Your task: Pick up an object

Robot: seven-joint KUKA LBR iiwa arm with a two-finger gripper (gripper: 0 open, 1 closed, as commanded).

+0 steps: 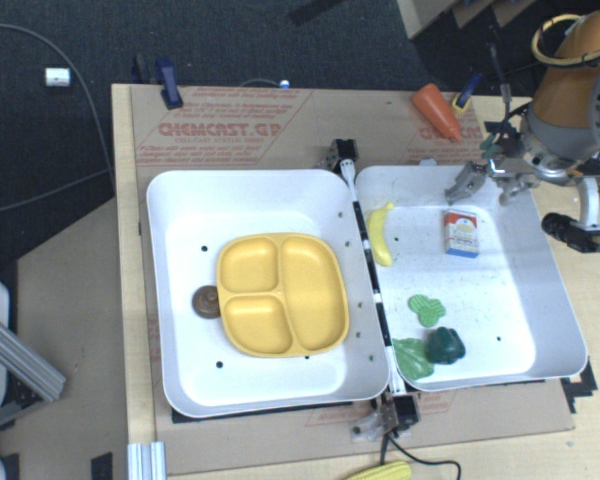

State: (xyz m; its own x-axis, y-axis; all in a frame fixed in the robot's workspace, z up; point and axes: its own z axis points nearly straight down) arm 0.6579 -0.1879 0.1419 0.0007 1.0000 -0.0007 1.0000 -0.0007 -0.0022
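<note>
Grey tool (pixel 490 176) hovers with fingers spread and nothing between them at the right bin's (pixel 540 268) far edge, near the carton (pixel 462 234); nothing picked yet.

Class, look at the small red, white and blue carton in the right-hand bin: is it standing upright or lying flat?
Lying flat. The carton shows its broad printed face to the overhead camera and rests on the floor of the right bin, apart from the banana.
</note>
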